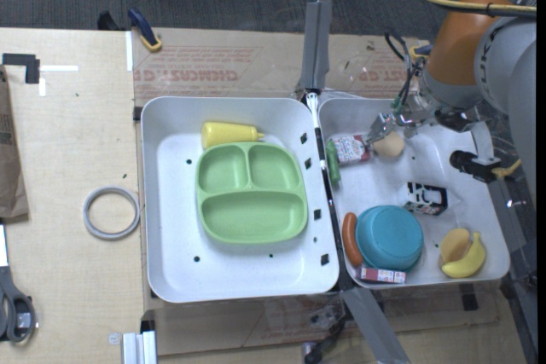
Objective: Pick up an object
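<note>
My gripper (393, 124) hangs over the far part of the right bin (444, 151), at the end of the grey arm with its orange band (461, 38). Just in front of the gripper and close below it lies a small beige ball (389, 147). A red and white packet (348, 149) lies to the ball's left, beside a green stick (331, 163) along the bin's left wall. Nearer the front sit a blue bowl (390, 237), an orange sausage (351, 239), a yellow banana (462, 254), a black and white piece (426, 198) and a small red box (382, 274).
The left bin (162, 217) holds a green divided plate (252, 192) and a yellow bottle-shaped toy (229, 133). A grey divider post (316, 47) rises between the bins. On the bench at left lie a grey ring (112, 211) and scissors (15, 315).
</note>
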Robot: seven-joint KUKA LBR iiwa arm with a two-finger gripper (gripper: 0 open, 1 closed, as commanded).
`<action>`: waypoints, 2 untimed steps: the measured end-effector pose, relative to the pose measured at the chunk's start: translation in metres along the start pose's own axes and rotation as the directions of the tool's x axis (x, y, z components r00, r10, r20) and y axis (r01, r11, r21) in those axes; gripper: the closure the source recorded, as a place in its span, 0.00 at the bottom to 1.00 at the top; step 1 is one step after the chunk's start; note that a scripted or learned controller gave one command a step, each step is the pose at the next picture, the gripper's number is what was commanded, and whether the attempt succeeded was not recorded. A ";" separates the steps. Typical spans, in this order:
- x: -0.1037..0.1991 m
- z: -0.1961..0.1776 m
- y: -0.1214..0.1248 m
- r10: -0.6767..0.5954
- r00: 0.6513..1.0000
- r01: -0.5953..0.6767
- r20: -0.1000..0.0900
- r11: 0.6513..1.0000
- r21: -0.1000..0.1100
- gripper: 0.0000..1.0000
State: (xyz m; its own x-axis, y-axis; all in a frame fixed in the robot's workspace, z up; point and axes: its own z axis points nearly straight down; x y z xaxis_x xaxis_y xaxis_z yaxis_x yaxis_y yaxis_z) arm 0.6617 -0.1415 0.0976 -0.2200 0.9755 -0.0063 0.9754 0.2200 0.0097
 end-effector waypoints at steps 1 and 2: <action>0.000 0.000 0.000 0.000 1.000 0.000 0.000 1.000 0.000 0.00; 0.000 0.000 0.000 0.000 1.000 0.000 0.000 1.000 0.000 0.00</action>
State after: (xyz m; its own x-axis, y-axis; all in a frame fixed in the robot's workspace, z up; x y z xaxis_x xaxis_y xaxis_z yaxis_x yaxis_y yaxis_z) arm 0.6617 -0.1415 0.0976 -0.2202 0.9754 -0.0062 0.9754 0.2203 0.0096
